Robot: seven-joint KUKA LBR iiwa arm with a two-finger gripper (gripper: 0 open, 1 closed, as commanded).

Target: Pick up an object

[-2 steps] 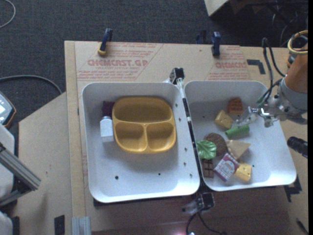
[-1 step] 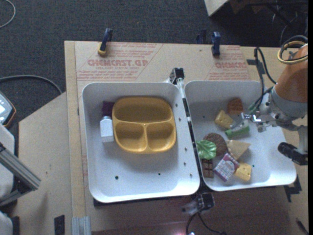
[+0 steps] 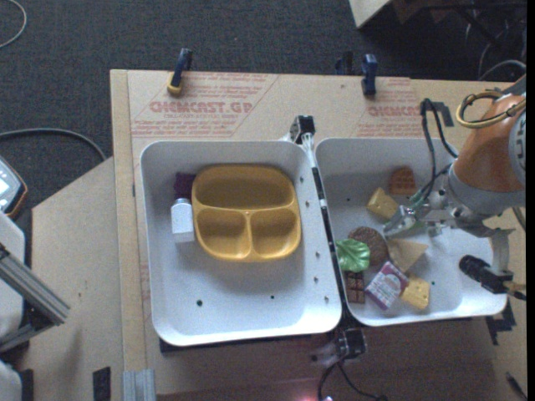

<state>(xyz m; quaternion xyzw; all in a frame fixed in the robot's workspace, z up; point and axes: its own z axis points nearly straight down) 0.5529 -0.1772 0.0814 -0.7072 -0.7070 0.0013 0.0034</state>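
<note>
Tool (image 3: 407, 220) low in right bin (image 3: 368, 153), among food items near cheese wedge (image 3: 382, 203) and brown cookie (image 3: 369, 241); grip state unclear, cannot tell. Yellow tray (image 3: 247, 211) in left bin (image 3: 159, 224).

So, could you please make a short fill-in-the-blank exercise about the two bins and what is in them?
1. The yellow tray has ___ compartments.
2. The yellow tray lies in the ___ bin.
3. The small white bottle stands beside the tray's ___ side.
4. The gripper hovers over the ___ bin.

Missing words: three; left; left; right
</note>
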